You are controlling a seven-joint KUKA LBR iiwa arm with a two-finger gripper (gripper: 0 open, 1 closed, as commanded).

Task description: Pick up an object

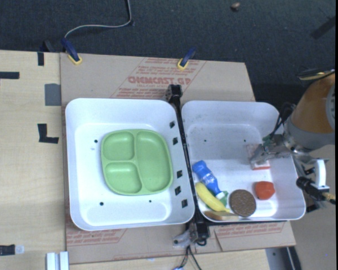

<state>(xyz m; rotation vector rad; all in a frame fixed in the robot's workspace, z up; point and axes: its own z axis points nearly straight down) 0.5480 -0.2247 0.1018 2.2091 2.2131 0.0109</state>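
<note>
- Arm [312,114] comes in from counter's right edge, over right bin [225,112].
- Hand [261,156] sits low near right bin's right wall, mid-depth; can't tell if open or closed, nothing seen between fingers.
- Right bin, front edge: banana [209,198], blue bottle [206,177] just behind it, brown round disc [243,202] touching banana's tip, red object [264,190] near front-right corner.
- Left bin [81,151]: green divided plate [137,162] at center.
</note>
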